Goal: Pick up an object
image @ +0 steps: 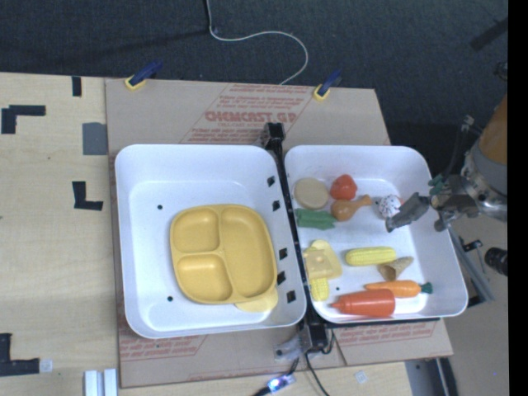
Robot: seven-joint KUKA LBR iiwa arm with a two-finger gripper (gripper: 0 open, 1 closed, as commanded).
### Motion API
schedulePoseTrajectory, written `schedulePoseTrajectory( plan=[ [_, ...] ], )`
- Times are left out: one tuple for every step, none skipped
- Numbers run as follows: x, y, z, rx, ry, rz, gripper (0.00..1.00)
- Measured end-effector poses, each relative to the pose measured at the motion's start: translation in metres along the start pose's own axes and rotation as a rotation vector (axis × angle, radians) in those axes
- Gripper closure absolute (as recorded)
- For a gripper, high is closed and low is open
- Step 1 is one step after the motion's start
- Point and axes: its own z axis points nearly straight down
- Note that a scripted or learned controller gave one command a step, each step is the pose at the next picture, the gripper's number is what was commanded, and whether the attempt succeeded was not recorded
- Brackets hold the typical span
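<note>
On the cardboard bench (pixel 247 114), the gripper (pixel 422 209) hangs at the right bin's (pixel 363 157) right edge, fingers apart, grasping nothing, near a small grey-white toy (pixel 386 205).

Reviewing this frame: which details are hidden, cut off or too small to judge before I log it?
- Gripper, camera view: fingers too small and dark to judge against the right bin's rim.
- Small grey-white object: too small to identify; contact with the gripper is unclear.
- Arm: cut off by the right edge of the view.
- Pale yellow piece: mostly hidden under the yellow divided plate in the left bin.
</note>
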Motion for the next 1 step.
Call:
schedulePoseTrajectory(
  plan=[
    [0.0005, 0.0022, -0.0065, -0.012, -0.003, -0.004, 0.00]
  ],
)
